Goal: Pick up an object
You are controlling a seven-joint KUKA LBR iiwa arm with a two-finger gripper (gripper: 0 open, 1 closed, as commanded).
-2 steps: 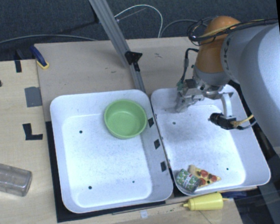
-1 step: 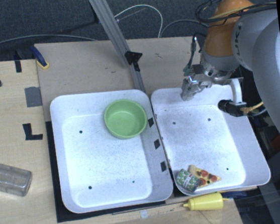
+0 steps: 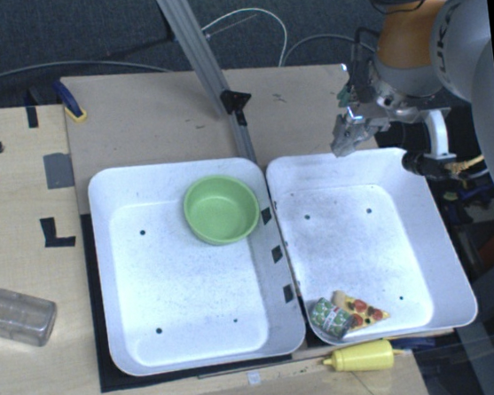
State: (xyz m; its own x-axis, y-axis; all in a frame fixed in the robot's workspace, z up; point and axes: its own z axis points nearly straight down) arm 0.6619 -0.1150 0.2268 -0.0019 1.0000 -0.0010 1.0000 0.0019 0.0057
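Observation:
A green bowl [image 3: 222, 209] sits upright in the left bin [image 3: 132, 278], near its back right corner. A small colourful packet [image 3: 346, 314] lies in the right bin [image 3: 410, 217] at its front left corner. My gripper [image 3: 347, 138] hangs over the back rim of the right bin, far from both objects. Nothing shows between its fingers.
A yellow bottle [image 3: 367, 356] lies on the bench just in front of the right bin. A clear plastic container [image 3: 11, 312] lies at the far left. A grey metal pole [image 3: 203, 59] slants up from between the bins. Cables run behind.

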